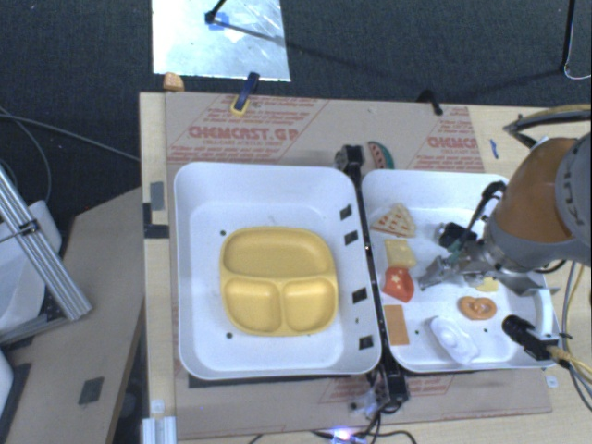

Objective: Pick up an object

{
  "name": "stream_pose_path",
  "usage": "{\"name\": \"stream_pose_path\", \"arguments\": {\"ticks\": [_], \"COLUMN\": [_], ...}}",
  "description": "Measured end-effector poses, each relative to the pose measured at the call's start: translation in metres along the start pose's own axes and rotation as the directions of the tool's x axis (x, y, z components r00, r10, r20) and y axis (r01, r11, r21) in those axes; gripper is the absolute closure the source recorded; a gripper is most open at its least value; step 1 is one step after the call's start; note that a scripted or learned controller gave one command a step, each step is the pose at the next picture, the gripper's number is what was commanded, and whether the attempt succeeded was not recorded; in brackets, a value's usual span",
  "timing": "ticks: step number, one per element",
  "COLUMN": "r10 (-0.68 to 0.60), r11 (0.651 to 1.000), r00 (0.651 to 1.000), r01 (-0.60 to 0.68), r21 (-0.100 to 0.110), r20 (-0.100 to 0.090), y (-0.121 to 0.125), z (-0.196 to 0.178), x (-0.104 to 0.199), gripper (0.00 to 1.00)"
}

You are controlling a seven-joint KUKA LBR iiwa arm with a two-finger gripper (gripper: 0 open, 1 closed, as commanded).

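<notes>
here, fingers [427, 277] over right bin [435, 185], state unclear, near red piece [399, 285]

Yellow divided tray [277, 279], white bins [199, 248], red toy [399, 285], orange pretzel [477, 307]

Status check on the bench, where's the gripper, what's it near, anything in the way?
Gripper low in right bin, beside red piece; grip unconfirmed. Waffle wedge, pretzel, white item nearby. Yellow tray in left bin, untouched.
</notes>
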State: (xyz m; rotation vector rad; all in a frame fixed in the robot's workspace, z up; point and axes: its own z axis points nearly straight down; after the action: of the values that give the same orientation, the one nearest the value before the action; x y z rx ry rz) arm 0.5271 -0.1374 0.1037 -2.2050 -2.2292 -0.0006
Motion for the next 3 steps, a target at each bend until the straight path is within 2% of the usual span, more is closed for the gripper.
{"name": "stream_pose_path", "arguments": {"ticks": [1,2,3], "r10": [0.004,-0.003,0.001], "r11": [1.000,1.000,1.000], "r00": [1.000,1.000,1.000], "r01": [-0.003,0.003,0.000], "r21": [-0.012,-0.015,-0.011], "r20": [0.004,0.001,0.004], "y": [0.046,0.041,0.101], "z": [0.019,-0.087,-0.081], "x": [0.037,0.126,0.184], "gripper": [0.00,0.00,0.00]}}
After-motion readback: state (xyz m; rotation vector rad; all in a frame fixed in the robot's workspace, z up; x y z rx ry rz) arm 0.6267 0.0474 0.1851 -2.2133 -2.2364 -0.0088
